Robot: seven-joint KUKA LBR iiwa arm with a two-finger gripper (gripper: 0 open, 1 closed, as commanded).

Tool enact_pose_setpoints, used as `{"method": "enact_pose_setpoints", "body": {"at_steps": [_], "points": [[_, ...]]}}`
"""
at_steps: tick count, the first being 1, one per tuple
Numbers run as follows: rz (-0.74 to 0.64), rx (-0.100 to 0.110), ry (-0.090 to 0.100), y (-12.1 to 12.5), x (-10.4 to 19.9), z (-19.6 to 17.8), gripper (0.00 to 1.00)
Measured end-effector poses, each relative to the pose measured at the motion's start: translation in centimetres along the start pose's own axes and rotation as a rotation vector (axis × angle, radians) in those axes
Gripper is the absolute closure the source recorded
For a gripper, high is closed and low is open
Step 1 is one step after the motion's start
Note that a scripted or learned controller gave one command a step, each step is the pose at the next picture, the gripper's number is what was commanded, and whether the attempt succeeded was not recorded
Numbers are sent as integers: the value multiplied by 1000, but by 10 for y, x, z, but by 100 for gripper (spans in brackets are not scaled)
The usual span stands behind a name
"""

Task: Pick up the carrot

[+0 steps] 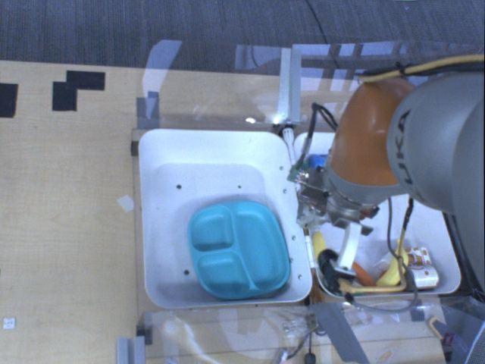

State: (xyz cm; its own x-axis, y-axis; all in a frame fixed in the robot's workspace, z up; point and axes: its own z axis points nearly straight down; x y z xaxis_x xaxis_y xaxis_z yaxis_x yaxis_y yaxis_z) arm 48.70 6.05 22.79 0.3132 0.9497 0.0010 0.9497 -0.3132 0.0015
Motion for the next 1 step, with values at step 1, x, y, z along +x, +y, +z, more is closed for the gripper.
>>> {"method": "enact_pose_setpoints", "body": {"at_steps": [1], "points": [[548, 3, -1, 17, -30, 44, 100]]}}
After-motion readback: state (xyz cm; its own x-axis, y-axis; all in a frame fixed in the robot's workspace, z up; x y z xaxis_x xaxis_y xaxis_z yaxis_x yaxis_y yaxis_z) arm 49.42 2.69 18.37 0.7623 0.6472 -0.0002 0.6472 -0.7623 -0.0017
